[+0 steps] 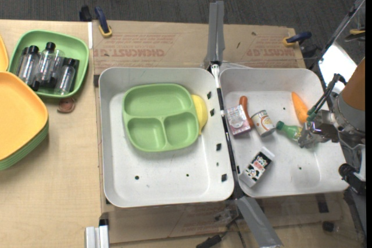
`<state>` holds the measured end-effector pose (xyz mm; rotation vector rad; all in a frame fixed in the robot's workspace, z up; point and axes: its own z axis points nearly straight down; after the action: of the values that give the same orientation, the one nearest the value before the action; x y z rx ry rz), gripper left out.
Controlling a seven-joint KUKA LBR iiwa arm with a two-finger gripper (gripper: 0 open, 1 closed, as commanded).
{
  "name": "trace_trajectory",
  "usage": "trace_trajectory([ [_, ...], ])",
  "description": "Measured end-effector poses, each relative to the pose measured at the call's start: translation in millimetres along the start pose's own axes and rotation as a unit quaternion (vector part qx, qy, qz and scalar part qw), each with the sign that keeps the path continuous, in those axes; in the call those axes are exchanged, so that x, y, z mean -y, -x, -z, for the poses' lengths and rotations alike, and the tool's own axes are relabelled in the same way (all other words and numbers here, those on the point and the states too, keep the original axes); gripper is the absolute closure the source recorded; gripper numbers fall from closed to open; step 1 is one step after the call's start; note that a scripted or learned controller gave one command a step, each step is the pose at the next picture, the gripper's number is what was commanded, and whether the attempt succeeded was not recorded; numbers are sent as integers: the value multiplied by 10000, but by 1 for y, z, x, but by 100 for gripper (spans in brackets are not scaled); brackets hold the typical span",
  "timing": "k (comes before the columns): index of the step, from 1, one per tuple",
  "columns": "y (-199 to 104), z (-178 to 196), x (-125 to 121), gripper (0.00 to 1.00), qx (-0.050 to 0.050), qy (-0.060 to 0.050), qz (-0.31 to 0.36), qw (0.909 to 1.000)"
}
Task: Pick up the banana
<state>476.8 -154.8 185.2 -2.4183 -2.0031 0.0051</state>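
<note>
Your end effector [307, 135] sits low at the right side of the right bin [290, 183], just beside a green item [288, 128] and below a carrot [299, 106]. You cannot tell from this view how far it is open or whether it has anything in it; the tip is dark and cluttered.

Near it to the left: a small can [264, 123] with an orange-and-white label, text too small to read; a pinkish packet [237, 119], print unreadable; a thin red-orange piece [243, 103] just above the packet. Lower down, a black-and-white carton [256, 168] with cow-style patches, no legible words.

Your target, the banana [200, 111], is in the left bin [163, 183], well apart from the end effector. Yellow, smooth, only a curved part shows; it is tucked against the right edge of the green tray [160, 119], which has three compartments.

Cardboard [151, 46] behind the bins carries upside-down red print reading "CHEMCAST GP".

On the table [46, 200] to the left: a green dish [23, 43] holding dark-capped bottles [46, 67], and orange plates [20, 119] stacked.
</note>
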Motion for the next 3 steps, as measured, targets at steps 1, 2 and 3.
trace_trajectory([
  [1,-21,-10,3,100,-7,5,2148,9767],
  [2,-33,-1,5,100,-2,17,4232,9060],
  [3,2,38,-2,100,4,15,1933,9811],
])
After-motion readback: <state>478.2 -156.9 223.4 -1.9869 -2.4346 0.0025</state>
